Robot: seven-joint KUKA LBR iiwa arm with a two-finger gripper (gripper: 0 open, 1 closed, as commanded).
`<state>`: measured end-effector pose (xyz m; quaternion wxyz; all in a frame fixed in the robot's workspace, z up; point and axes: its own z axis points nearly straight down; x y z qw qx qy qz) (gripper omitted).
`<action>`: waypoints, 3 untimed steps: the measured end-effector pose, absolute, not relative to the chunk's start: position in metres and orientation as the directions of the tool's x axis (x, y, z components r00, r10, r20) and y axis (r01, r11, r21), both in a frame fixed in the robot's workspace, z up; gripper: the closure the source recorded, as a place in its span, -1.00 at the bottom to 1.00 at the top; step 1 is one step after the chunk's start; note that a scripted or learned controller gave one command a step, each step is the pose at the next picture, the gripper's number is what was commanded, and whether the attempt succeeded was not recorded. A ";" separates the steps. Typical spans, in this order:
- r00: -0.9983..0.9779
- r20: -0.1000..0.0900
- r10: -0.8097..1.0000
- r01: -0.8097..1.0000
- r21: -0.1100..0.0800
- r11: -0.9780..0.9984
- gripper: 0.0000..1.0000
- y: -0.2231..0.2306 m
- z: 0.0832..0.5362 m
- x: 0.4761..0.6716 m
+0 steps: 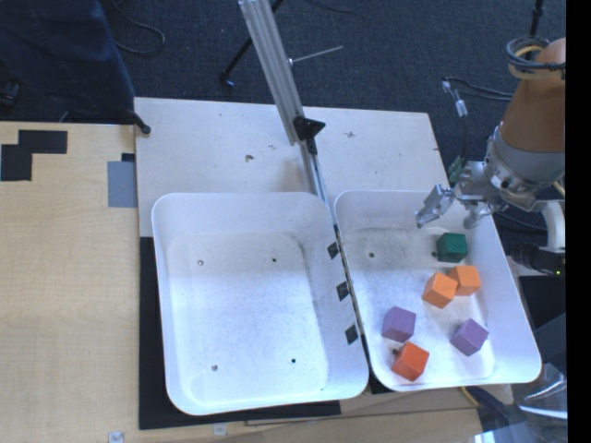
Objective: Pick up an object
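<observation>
Gripper point(454, 207) hangs over the far part of the right bin point(517, 358), jaws spread wide, holding nothing. Green block point(452, 245) lies just near of it, apart from the fingers, the likeliest target. Orange and purple blocks cluster nearer, unobstructed.
</observation>
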<state>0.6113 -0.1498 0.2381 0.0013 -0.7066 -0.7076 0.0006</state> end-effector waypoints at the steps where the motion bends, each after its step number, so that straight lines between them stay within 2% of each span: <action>1: -0.003 0.000 1.000 1.000 -0.001 0.003 -1.00 -0.132 0.089 0.614; 2: -0.001 -0.001 1.000 1.000 0.002 0.001 -1.00 -0.128 0.091 0.665; 3: 0.001 0.000 1.000 1.000 -0.005 -0.001 -1.00 -0.138 0.090 0.644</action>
